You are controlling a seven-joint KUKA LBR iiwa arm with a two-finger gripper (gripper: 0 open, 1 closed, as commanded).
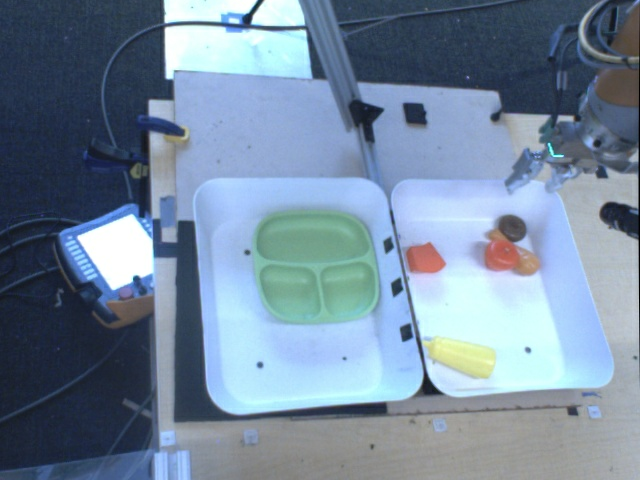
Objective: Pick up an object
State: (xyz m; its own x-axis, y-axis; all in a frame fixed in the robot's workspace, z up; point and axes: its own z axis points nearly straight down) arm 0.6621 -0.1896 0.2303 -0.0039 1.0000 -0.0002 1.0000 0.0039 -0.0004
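My claw [541,172] hangs over the far right corner of the right bin [590,338], fingers apart with nothing between them. Candidates all sit in that bin: a brown round piece [513,227] touching an orange-red cluster [510,257] near the far right side, a red-orange wedge [426,258] by the left wall, a yellow item [462,356] near the front left corner. Left bin [225,368] carries just the green divided plate [317,266]. Risks as I judge them: going for the cluster, the fingers could straddle two touching pieces and pinch neither, or knock one away. The wedge and yellow item lie close to bin walls, so a finger could strike the wall. The claw is near the rim now; dropping straight could clip it.
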